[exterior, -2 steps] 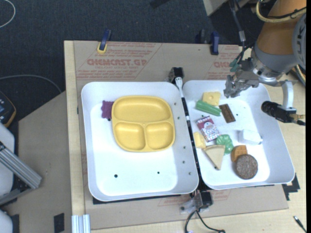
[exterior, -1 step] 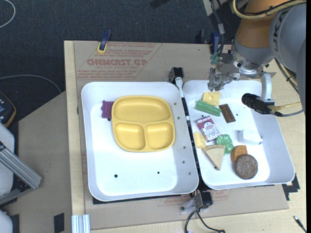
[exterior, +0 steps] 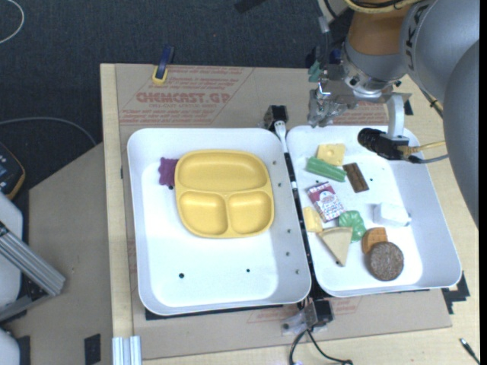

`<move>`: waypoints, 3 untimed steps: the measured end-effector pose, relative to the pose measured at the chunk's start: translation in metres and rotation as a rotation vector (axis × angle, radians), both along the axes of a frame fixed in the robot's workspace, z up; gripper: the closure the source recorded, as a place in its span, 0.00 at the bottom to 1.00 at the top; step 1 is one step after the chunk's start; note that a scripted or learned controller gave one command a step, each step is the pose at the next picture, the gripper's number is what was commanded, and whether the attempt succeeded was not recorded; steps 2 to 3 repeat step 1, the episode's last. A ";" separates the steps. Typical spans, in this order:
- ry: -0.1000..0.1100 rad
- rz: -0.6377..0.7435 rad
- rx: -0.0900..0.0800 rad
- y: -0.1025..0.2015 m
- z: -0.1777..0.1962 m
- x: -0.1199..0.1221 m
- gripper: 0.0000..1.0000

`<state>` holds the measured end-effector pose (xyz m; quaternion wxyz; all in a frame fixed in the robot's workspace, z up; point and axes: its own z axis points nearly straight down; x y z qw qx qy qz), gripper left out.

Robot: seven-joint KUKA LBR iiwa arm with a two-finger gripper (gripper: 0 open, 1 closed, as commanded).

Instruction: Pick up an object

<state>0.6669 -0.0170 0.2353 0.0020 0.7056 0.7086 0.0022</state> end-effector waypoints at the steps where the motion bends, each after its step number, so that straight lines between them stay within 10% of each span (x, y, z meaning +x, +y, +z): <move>1: 0.006 -0.003 -0.001 0.003 -0.001 -0.004 1.00; 3: 0.006 -0.003 -0.001 0.003 -0.001 -0.004 1.00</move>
